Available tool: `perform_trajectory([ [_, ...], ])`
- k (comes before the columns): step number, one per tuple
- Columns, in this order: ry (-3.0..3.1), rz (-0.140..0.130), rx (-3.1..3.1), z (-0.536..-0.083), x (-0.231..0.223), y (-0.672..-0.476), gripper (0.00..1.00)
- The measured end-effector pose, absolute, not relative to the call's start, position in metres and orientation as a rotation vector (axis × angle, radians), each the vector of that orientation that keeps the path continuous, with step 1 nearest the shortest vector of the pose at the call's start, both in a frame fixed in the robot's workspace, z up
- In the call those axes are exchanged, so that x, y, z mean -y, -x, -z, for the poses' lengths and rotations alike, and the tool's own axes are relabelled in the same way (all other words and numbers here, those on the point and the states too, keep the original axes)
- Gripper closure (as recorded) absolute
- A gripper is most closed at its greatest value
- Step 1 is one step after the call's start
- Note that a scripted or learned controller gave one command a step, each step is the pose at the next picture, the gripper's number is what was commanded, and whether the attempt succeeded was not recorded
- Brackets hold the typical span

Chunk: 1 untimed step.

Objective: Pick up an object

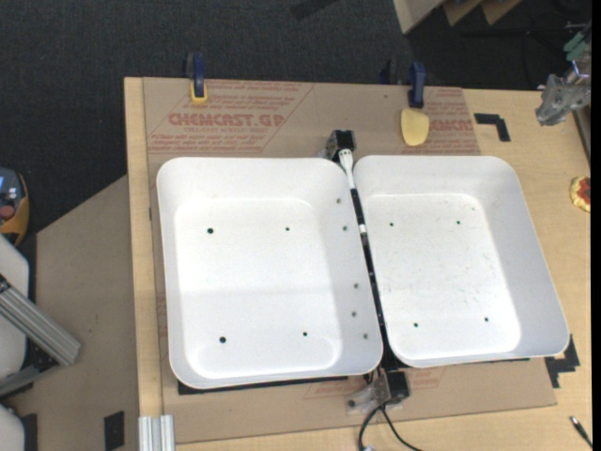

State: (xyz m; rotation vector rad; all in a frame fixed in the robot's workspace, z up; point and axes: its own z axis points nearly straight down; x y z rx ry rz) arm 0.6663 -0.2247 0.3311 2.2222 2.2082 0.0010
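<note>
Left bin and right bin sit side by side on the brown board, with a black strip between them. Two blue clamps hold the far edge. I cannot tell the gripper's state or the object's place.

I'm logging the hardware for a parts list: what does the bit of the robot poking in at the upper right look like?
Little of it is in frame. Beyond the right bin, at the upper right edge, sits a small grey metal piece, angular and shiny, with a pale greenish bit above it. It may be the gripper, but it is too small and blurred to be sure. No cable or marking can be made out.
</note>
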Motion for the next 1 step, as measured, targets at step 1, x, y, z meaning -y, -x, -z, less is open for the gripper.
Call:
perform_trajectory([
  [1, -2.221, 0.003, -2.227, -0.2780, 0.1746, -0.6663, 1.00],
])
